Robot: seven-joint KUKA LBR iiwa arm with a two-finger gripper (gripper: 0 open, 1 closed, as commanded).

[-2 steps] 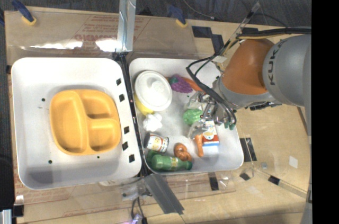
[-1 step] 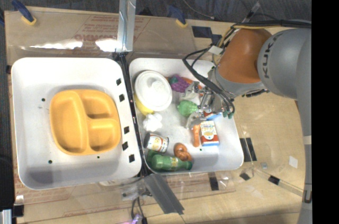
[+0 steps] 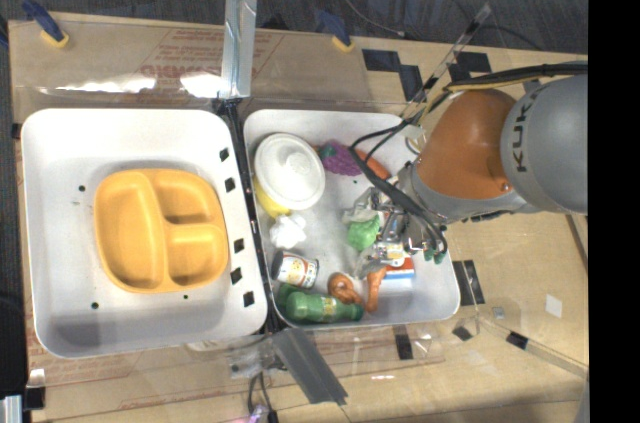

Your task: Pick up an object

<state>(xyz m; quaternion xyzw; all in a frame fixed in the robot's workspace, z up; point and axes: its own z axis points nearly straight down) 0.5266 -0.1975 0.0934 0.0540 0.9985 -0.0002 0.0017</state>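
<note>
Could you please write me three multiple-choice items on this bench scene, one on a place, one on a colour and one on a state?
1. Where does the divided tray lie?
A. In the left bin
B. In the right bin
C. On the cardboard outside both bins

2. What colour is the bottle along the right bin's near wall?
A. Blue
B. Green
C. White

3. How does the small can beside the bottle lie?
A. Standing upright
B. Tipped on its side
C. Stacked on the white bowl

Answers:
1 A: the yellow divided tray rests alone in the left bin.
2 B: the bottle in the right bin is green.
3 B: the can lies on its side, one round end facing left, apart from the white bowl.
</note>
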